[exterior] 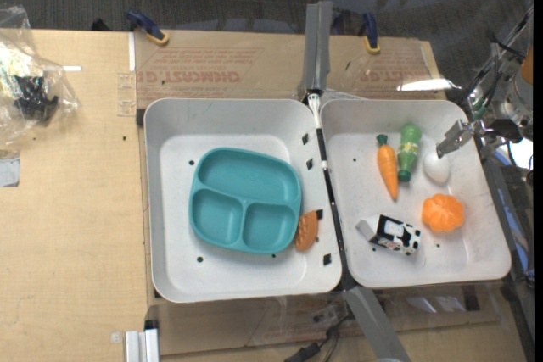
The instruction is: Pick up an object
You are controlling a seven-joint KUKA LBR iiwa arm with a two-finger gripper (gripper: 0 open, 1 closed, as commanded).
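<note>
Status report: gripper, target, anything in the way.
Gripper low over right bin, far side. White egg-like object just under it, not gripped. Green bottle and carrot crowd its left.

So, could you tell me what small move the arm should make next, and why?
Probably lower the pincer slightly onto the egg. It sits at the right bin's upper right edge, just above the egg, which lies apart from the bottle and the orange, leaving room to close on it.
</note>
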